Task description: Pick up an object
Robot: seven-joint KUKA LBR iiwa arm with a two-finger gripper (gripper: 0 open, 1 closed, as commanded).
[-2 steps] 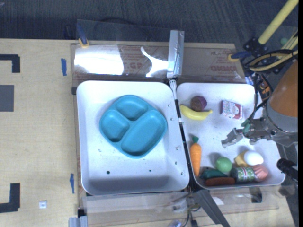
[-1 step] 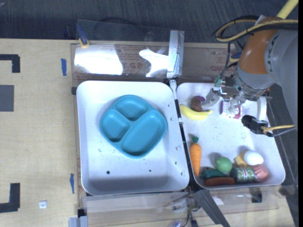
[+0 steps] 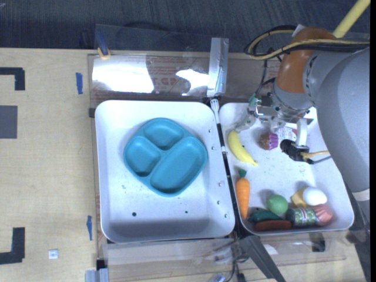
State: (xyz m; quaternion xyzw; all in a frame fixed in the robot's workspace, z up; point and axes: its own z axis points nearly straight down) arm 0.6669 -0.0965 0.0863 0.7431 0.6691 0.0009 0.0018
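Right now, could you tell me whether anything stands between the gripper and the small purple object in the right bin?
Nothing visible does. The gripper hangs directly over the small purple object; the banana lies apart, on that object's left in the view.

Two bins (image 3: 106, 157), one blue plate (image 3: 165, 155), one banana (image 3: 239, 148).

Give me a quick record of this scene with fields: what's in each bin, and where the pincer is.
left bin: blue divided plate
right bin: banana, carrot, green round fruit, white egg, small purple item, other toys along the near edge
pincer: over the right bin's far end, just above the purple item
grasp: cannot tell
arm: reaches in from the right
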